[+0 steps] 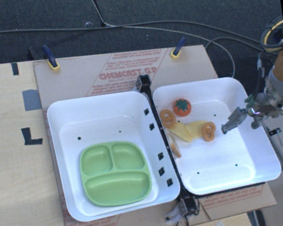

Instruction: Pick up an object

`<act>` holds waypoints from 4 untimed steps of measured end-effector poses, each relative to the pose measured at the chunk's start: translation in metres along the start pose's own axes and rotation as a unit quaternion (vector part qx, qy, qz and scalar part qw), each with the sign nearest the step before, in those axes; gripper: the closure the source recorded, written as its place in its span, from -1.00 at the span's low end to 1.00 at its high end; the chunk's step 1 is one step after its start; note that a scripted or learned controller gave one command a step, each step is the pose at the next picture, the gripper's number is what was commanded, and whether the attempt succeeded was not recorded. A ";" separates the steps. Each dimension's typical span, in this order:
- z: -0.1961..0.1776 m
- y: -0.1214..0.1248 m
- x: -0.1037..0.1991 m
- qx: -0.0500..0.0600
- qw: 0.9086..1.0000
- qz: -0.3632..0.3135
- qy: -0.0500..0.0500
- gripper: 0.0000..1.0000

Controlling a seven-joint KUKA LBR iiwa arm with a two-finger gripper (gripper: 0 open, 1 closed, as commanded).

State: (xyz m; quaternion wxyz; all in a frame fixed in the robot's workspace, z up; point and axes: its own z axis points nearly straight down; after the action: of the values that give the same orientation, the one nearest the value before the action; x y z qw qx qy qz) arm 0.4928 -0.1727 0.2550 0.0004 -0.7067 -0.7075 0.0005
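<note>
Toys lay clustered in the left half of the right bin (pixel 245 173) as the claw (pixel 228 126) reached in over that bin's right rim; its dark fingers pointed left, just beside an orange ring (pixel 209 131), but whether they stood wide or narrow could not be told from above, and nothing was seen between them. The orange ring rested against the right end of a yellow wedge (pixel 189 130); a second orange ring (pixel 167 117) sat near the divider between the bins, with a red tomato with a green top (pixel 182 107) just to its right; a thin tan piece (pixel 175 149) lay along the divider below the wedge. The left bin (pixel 62 127) held a green divided plate (pixel 114 173), lying flat in its lower half, its three compartments facing up. Both bins rested side by side on a brown cardboard sheet (pixel 124 70) printed with red lettering, fastened at its far edge by two blue-and-yellow clamps (pixel 51 59); the sheet lay on a pale wooden surface (pixel 13 171) marked with dark tape; black cables (pixel 118 26) trailed across the dark floor behind.
</note>
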 end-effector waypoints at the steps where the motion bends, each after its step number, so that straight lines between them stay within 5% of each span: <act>1: 0.064 -0.001 -0.001 0.002 1.000 0.001 0.001 -1.00; 3: 0.172 0.003 0.002 0.000 1.000 0.000 -0.001 -1.00; 4: 0.159 0.004 0.001 -0.002 1.000 0.000 -0.001 1.00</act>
State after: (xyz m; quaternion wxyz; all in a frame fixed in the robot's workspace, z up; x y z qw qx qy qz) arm 0.4967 -0.1715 0.0960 -0.0022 -0.7068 -0.7074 -0.0001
